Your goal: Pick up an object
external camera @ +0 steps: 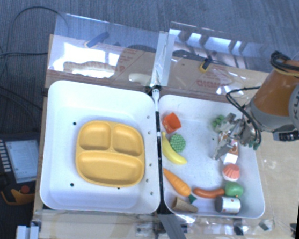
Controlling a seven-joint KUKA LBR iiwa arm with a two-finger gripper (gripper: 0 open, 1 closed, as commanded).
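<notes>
- Grey carpet surrounds your bench [286, 176]; two white bins sit side by side.
- Left bin [61, 132] holds a yellow divided plate [110, 153].
- Right bin [250, 204]: banana [172, 152] near its left edge, long axis running diagonally, top-left to bottom-right; carrot [177, 183] below it.
- Your gripper [226, 144] hangs near the right edge.

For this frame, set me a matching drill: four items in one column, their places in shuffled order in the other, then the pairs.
Items:
1. yellow divided plate
2. banana
3. silver can
4. orange block

Places:
A. right bin, near its bottom right corner
B. left bin, in the middle
C. right bin, near its top left corner
D. right bin, along its left side, just below the green ball

Pairs: 1-B, 2-D, 3-A, 4-C
</notes>
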